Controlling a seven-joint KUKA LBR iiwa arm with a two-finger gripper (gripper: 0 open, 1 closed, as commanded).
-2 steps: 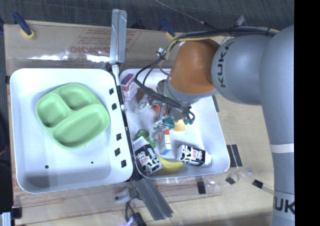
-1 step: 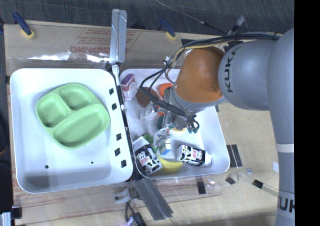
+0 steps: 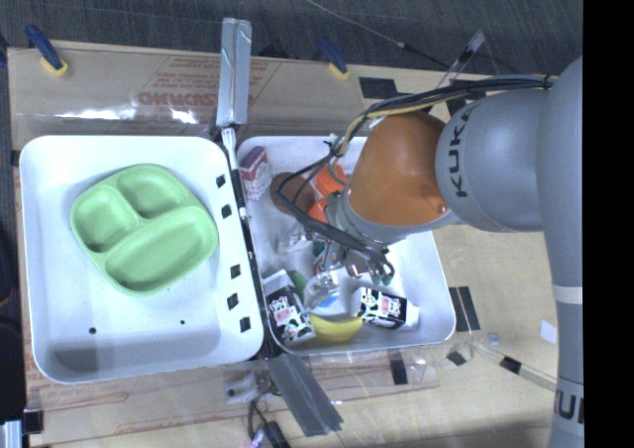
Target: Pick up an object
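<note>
The arm reaches in from the right over the right bin (image 3: pixel 436 282), its orange band above the wrist covering the bin's middle. My gripper (image 3: pixel 335 273) points down into the clutter at the bin's lower middle. Under and beside it lie a yellow banana (image 3: pixel 337 327), a black-and-white cow-print carton (image 3: pixel 284 315) to its left and another cow-print carton (image 3: pixel 384 308) to its right. A small pinkish carton (image 3: pixel 257 174) stands at the bin's upper left, and an orange object (image 3: pixel 327 188) peeks out beside the wrist. I see nothing clearly between the fingers.
The left bin (image 3: pixel 59 337) holds a green divided plate (image 3: pixel 145 226). A metal divider (image 3: pixel 235 69) with clips runs between the bins. Cables loop over the arm. Blue clamps (image 3: pixel 47 50) sit at the bench's back edge.
</note>
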